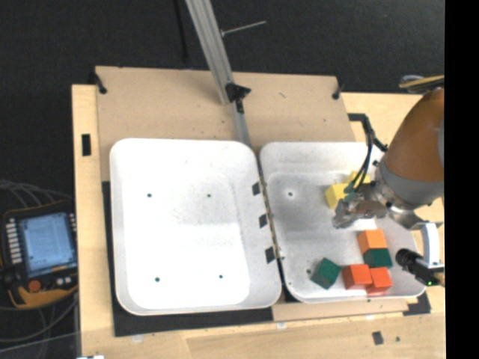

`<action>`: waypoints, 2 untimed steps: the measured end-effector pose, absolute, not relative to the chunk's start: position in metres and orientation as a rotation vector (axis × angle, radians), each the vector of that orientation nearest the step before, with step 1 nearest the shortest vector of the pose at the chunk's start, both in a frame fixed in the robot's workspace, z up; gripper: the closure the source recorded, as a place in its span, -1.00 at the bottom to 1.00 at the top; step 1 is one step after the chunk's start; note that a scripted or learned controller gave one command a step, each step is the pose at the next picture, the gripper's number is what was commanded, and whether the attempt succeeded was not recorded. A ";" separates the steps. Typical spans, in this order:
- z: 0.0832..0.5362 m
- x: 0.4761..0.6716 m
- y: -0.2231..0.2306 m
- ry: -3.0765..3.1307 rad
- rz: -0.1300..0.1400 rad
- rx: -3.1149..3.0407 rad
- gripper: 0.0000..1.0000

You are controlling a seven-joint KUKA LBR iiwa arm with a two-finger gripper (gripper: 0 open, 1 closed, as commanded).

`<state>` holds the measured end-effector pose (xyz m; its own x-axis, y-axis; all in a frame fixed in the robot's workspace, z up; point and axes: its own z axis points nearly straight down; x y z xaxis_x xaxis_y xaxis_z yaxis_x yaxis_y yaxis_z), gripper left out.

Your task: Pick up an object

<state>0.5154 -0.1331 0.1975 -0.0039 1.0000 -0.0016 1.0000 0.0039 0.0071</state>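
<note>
Camera view puts my end effector [349, 214] low in the right white plastic bin [299, 163], its grip state beyond my telling, with the small yellow block [334, 194] touching it at eleven o'clock.

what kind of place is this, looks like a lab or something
Probably a robotics lab test bench: two white bins, left and right, sit on a wooden bench, the arm reaches over coloured blocks, and a teach pendant lies alongside.
</note>
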 end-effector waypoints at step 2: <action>0.262 0.512 -0.093 2.229 0.004 2.213 1.00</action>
